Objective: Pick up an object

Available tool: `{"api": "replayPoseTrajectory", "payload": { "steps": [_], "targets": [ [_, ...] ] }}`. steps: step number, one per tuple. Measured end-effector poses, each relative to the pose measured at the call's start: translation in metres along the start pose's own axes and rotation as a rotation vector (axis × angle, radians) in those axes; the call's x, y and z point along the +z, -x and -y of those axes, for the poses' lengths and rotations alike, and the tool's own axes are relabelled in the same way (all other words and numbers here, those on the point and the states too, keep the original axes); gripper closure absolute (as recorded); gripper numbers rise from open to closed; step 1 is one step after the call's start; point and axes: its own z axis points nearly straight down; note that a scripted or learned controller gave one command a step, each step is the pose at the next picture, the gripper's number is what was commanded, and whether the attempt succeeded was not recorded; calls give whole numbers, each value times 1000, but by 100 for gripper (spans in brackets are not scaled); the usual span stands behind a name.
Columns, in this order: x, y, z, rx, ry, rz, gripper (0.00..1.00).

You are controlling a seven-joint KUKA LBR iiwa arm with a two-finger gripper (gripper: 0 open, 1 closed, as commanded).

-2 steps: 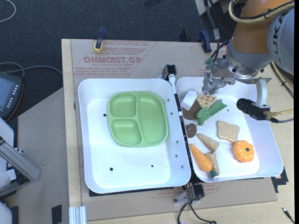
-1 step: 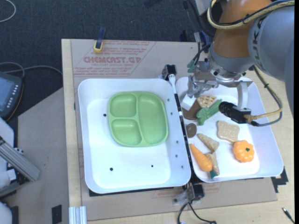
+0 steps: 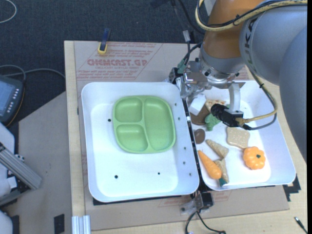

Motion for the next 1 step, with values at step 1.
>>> {"api": "replayPoseTrajectory", "payload": {
  "steps": [1],
  "targets": [
    [16, 0, -3, 3, -6, 1, 100]
  ]
}}
